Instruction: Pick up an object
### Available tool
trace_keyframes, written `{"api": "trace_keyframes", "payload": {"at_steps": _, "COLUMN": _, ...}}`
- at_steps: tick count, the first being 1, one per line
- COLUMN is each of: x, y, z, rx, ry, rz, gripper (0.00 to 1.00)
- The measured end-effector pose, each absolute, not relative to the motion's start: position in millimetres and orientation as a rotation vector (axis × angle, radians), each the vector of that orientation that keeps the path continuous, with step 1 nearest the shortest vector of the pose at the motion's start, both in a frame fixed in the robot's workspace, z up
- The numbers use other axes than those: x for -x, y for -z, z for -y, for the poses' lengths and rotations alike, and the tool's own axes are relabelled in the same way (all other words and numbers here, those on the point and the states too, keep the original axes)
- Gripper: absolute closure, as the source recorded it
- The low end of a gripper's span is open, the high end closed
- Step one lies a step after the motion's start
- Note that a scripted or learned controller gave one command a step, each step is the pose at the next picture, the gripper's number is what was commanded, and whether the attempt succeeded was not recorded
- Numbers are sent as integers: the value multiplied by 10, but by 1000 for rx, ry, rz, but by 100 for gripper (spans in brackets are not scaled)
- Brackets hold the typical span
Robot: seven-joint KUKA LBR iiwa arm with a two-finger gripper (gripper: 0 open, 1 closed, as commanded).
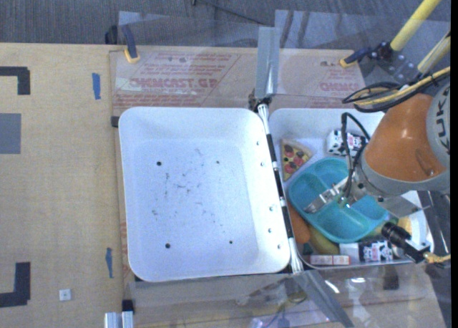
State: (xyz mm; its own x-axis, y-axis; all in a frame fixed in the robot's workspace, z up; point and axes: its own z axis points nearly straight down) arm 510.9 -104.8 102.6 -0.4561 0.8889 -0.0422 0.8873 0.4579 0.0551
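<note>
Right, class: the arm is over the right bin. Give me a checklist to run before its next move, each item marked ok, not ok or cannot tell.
1. Gripper over the right bin: ok.
2. Gripper at the teal bowl: ok.
3. Bowl between the fingers: cannot tell.
4. Bowl free of neighbours: not ok; it lies on other items, with a pizza toy beside it.
5. Left bin within view for a drop: ok.
</note>
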Motion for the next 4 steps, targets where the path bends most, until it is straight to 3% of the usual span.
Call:
{"api": "trace_keyframes", "payload": {"at_steps": 1, "x": -5267, "y": -1864, "z": 1499, "rx": -1586, "ry": -1, "rz": -2710, "gripper": 0}}
{"api": "trace_keyframes", "payload": {"at_steps": 2, "x": -5992, "y": -2685, "z": 908, "rx": -1620, "ry": -2, "rz": -2689, "gripper": 0}}
{"api": "trace_keyframes", "payload": {"at_steps": 3, "x": -5946, "y": -1221, "z": 1064, "rx": -1502, "ry": -1, "rz": -2758, "gripper": 0}}
{"api": "trace_keyframes", "payload": {"at_steps": 4, "x": -5160, "y": -1027, "z": 1374, "rx": -1235, "ry": -35, "rz": -2820, "gripper": 0}}
